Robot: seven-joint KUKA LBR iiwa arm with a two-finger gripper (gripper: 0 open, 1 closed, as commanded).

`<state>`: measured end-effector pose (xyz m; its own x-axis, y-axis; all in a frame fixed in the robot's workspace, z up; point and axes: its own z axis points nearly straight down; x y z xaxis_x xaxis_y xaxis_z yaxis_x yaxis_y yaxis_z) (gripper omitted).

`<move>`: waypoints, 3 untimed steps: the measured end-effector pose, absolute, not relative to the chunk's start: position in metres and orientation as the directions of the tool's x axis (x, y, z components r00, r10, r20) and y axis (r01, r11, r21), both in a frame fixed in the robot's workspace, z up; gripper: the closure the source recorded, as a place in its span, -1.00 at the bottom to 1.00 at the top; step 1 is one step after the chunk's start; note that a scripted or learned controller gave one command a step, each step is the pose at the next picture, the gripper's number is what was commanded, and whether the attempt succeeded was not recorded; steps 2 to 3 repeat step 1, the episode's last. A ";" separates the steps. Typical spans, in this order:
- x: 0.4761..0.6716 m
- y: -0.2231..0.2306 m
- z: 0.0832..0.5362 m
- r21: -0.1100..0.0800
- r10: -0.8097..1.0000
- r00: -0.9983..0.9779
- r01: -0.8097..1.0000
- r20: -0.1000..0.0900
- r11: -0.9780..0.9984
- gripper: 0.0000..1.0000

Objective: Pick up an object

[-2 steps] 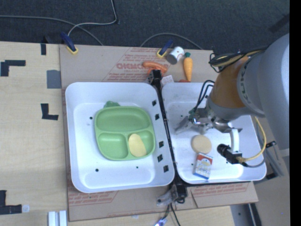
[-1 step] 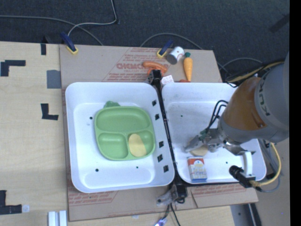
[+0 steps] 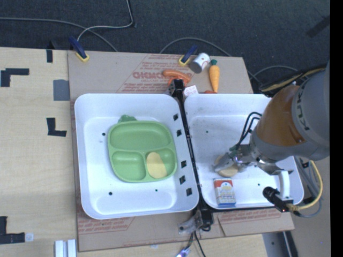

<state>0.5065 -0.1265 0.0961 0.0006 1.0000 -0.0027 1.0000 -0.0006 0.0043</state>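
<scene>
The gripper (image 3: 231,162) sits low over a tan lump (image 3: 229,171), fingers unclear, small box (image 3: 225,191) just near.

Two bins sit side by side on the table. In the left bin (image 3: 91,143) lies a divided tray (image 3: 136,141) with a food piece (image 3: 156,165) in its near right compartment. In the right bin (image 3: 214,116), a small box (image 3: 225,192) lies near the front wall, just before the hand (image 3: 229,164). Behind the bins lie a carrot (image 3: 214,77) and a sausage (image 3: 177,75).
</scene>
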 end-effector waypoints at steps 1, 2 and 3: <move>0.509 -0.053 0.184 -0.001 1.000 -0.002 1.000 0.001 0.002 1.00; 0.509 -0.053 0.184 -0.001 1.000 -0.002 1.000 0.001 0.002 1.00; 0.509 -0.053 0.184 -0.001 1.000 -0.002 1.000 0.001 0.002 1.00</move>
